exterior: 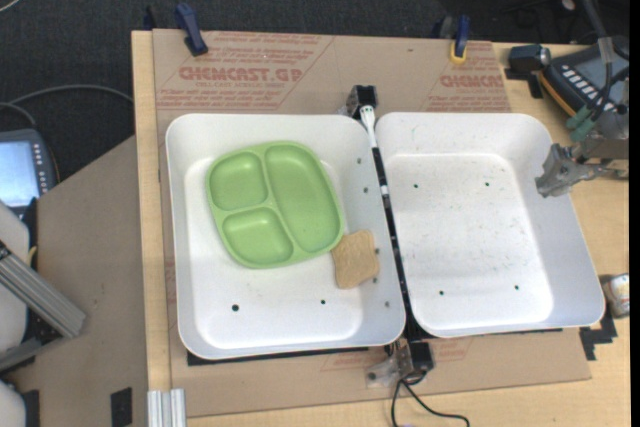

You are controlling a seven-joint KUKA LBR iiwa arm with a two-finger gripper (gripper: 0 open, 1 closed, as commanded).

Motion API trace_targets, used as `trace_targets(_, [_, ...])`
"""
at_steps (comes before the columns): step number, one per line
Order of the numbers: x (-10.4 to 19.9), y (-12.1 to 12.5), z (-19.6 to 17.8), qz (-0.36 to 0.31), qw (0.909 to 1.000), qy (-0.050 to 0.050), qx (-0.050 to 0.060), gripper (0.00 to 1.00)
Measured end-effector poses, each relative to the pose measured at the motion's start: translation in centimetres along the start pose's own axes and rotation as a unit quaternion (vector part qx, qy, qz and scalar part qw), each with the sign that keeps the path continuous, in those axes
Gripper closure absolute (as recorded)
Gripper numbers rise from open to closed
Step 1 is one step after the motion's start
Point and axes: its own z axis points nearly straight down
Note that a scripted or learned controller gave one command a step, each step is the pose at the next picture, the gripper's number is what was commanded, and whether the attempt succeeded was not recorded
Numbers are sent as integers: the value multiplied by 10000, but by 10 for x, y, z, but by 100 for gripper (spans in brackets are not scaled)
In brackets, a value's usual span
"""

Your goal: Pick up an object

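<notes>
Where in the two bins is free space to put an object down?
The right bin floor is bare throughout. In the left bin, only the front strip below the green plate is free; the tan sponge crowds its right side.

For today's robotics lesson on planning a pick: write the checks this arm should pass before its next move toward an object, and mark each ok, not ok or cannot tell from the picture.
1. Objects to pick are present: ok. A green plate and a tan piece lie in the left bin.
2. Objects are easy to separate: not ok. The tan piece touches the plate's lower right edge.
3. Gripper is near a target: not ok. It sits at the right rim of the right bin, far from both objects.
4. Gripper is free of any load: cannot tell, too small and blurred.
5. Path across the bins: ok. Nothing stands between the gripper and the left bin except the low divider.
</notes>
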Motion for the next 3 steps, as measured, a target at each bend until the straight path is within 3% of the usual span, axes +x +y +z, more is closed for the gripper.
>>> trace_targets(1, [0,18,-139,-10,9999,-32,-158,100])
trace_targets(2, [25,-1,-55,-10,10000,-3,-19,100])
trace_targets(3, [-5,59,-179,4,9999,-40,-152,100])
